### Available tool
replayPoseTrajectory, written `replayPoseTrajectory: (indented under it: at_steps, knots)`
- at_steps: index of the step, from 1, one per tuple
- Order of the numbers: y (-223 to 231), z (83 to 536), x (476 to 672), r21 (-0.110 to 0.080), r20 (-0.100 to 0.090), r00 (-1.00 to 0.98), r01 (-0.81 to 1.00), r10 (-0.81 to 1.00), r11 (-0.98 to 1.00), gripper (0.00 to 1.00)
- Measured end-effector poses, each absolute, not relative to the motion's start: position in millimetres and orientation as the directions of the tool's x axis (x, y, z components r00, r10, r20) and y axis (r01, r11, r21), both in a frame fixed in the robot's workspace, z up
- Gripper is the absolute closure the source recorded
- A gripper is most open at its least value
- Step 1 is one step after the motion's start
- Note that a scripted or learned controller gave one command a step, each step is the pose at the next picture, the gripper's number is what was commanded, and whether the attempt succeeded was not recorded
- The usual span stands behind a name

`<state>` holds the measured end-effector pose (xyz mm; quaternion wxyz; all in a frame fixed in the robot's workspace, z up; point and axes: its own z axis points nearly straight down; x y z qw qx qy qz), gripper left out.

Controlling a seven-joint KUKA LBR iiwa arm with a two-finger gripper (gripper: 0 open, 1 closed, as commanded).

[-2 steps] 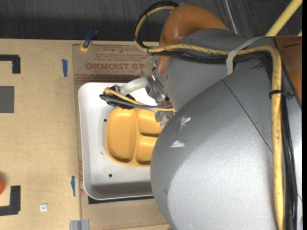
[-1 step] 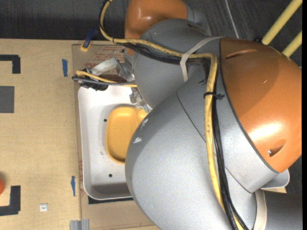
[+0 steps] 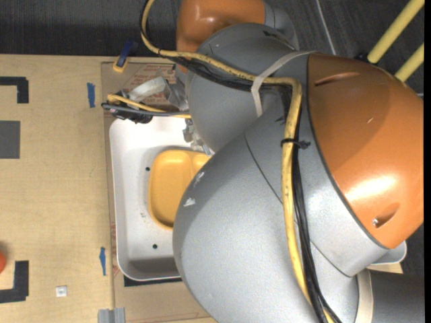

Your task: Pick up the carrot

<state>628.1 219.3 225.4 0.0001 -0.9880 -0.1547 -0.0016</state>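
Observation:
The grey and orange arm (image 3: 296,180) covers most of the camera view and hides much of the bench. Left of it I see part of a white bin (image 3: 128,200). Inside that bin lies a yellow-orange rounded object (image 3: 168,184), partly covered by the arm; I cannot tell whether it is the carrot. The gripper end is buried behind the arm near the bin's upper edge.
Yellow and black cables (image 3: 135,106) run from the arm across the bin's top-left corner. The cardboard-coloured bench top (image 3: 54,180) stretches left, with black markers and blue tape tabs. A small red-orange thing (image 3: 2,262) peeks in at the left edge.

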Motion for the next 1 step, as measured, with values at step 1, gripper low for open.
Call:
replayPoseTrajectory:
  at_steps: [1]
  knots:
    - [219.7, 235.3, 628.5, 0.001, 0.005, 0.952, 0.305, 0.305, -0.952, 1.00]
